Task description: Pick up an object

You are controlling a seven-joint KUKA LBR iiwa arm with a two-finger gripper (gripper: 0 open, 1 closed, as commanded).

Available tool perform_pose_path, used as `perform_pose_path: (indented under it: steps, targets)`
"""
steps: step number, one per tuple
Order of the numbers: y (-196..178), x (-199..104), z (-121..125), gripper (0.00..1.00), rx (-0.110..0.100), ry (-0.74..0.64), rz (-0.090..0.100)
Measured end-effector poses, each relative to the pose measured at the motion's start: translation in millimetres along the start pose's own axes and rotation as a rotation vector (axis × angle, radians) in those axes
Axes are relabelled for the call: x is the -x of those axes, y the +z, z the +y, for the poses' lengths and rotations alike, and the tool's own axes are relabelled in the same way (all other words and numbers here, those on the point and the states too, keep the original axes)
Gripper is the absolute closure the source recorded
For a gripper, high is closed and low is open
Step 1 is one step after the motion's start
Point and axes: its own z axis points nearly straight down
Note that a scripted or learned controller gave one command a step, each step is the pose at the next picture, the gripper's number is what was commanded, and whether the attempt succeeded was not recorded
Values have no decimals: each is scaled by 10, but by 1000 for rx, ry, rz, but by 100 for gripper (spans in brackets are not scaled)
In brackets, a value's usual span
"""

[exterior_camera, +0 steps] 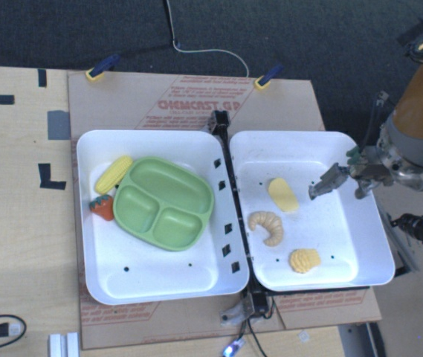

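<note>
The right bin (360, 266) holds a pale yellow block (282, 195), a tan croissant (268, 227) and a ridged yellow piece (305, 259). My gripper (343, 187) hangs over the right part of this bin, to the right of the yellow block and apart from it. Its two dark fingers (322, 188) are spread, so it is open with nothing between them. The grey wrist and orange band rise toward the right edge.
The left bin (152, 281) holds a green divided plate (163, 203), a yellow corn cob (113, 174) and a red strawberry-like piece (102, 208) beside it. Both bins sit on cardboard (196, 106) held down by clamps. A cable runs across the dark floor at the back.
</note>
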Motion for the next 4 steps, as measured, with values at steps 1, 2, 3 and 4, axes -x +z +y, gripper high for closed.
perform_pose_path:
  steps: [1,2,3,4]
  targets:
    - [1789,-225,-293,0,-15,0,5]
    - [1610,-213,-261,100,-4,0,2]
    - [937,-1068,169,100,8,-10,2]
    - [-80,-873,221,100,12,0,-2]
